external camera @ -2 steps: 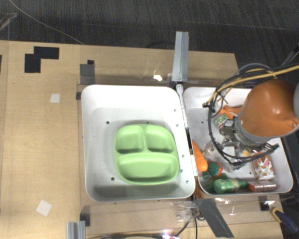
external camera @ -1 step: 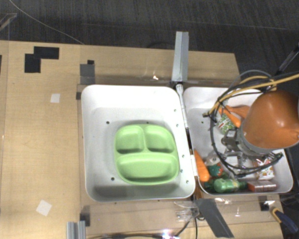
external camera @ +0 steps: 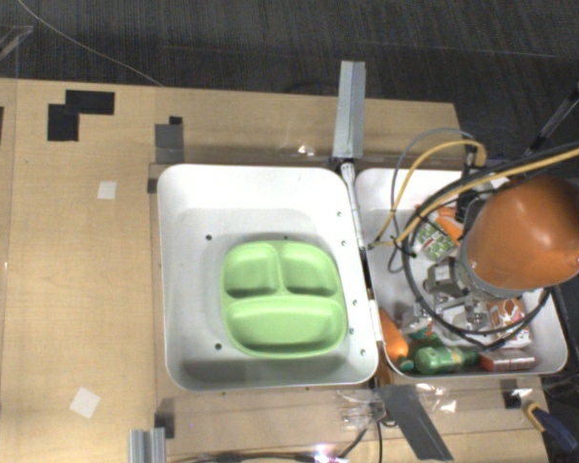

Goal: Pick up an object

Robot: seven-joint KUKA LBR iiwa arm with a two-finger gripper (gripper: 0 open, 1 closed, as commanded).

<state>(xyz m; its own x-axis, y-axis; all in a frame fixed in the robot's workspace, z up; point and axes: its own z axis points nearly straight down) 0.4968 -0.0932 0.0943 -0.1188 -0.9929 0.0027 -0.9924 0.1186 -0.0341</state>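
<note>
The left bin (external camera: 183, 258) carries a green divided tray (external camera: 283, 295) lying flat near its middle, a little toward the near edge. In the right bin (external camera: 376, 196), an orange carrot-like piece (external camera: 394, 337) lies against the near-left corner, with a green bottle (external camera: 442, 359) just beside it along the near edge and a red-and-white packet (external camera: 510, 362) further right. The gripper (external camera: 460, 305) hangs over this clutter beneath the orange band (external camera: 528, 234), wrapped in cables (external camera: 415, 177); I cannot tell whether anything is held.
</note>
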